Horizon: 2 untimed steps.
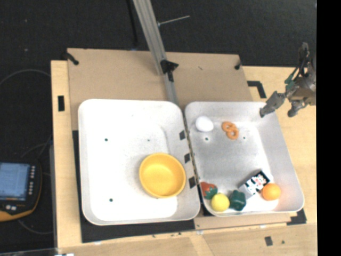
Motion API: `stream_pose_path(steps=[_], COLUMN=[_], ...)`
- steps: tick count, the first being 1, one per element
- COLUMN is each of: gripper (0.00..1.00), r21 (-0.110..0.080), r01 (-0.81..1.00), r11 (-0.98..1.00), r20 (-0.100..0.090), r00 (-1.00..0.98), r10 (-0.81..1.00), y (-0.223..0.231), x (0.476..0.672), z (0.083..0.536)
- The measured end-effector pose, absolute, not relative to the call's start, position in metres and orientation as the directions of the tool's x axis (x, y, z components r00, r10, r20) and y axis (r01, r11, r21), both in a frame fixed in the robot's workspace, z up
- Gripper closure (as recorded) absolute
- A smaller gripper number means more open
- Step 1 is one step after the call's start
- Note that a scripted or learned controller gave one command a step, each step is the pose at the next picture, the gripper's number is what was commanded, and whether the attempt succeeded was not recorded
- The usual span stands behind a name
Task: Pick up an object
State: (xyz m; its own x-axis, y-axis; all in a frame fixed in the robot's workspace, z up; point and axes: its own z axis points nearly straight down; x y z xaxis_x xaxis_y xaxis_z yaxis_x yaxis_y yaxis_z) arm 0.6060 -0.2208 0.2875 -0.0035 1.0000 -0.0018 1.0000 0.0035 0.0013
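White plastic makes up both shallow bins on my bench: the left white bin and the right white bin, set side by side and touching along their inner walls. My two-finger gripper hangs at about two o'clock from the right bin's centre, over that bin's upper right corner, with nothing between its dark fingers. They stand apart, splayed outward (one reaches toward the bin wall, the other sits nearer my wrist).

Inside the right bin, a small white rounded lump lies at eleven o'clock, and an orange pretzel-shaped piece lies just beside it at twelve o'clock. The other pieces crowd the bin's lower edge, well apart from my gripper: a red and green toy vegetable at seven o'clock, a yellow ball just beside it, a dark green block touching the ball, a black and white printed block at five o'clock, and an orange ball right against that block.

In the left bin, a round yellow plastic bowl sits upright at four o'clock, near the dividing walls.
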Motion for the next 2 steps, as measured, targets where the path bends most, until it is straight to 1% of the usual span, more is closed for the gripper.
stream_pose_path(steps=[1,2], gripper=[0.00,0.00], r21=[0.001,-0.003], r01=[1.000,1.000], r11=[0.004,0.004], r20=[-0.003,-0.002], r00=[-0.004,-0.004], r10=[1.000,1.000], y=[-0.221,-0.220], x=[0.606,0.610], z=[0.288,0.244])
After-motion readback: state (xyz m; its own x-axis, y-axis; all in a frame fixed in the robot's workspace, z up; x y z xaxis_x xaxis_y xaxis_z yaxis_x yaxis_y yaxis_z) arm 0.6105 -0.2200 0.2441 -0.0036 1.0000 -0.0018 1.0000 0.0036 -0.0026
